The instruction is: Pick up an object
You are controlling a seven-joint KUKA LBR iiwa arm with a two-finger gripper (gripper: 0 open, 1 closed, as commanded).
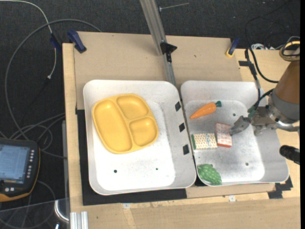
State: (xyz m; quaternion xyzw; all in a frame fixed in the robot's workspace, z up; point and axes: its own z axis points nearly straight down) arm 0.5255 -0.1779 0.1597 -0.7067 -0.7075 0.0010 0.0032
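In the right bin (pixel 248 87) lie an orange toy carrot (pixel 204 110), a small red and white box (pixel 223 134), a white patterned box (pixel 205 140) and a green lumpy toy (pixel 209 173) at the front rim. My gripper (pixel 248 128) hangs low over the bin's right half, just right of the red and white box. It stands open with nothing between its fingers. The left finger (pixel 238 126) points toward that box's upper right corner, close to it.
The left bin (pixel 143 171) holds a yellow divided plate (pixel 125 123). A metal pole (pixel 153 13) rises from the bench's back edge between the bins. Cables and a pendant lie on the floor at the left.
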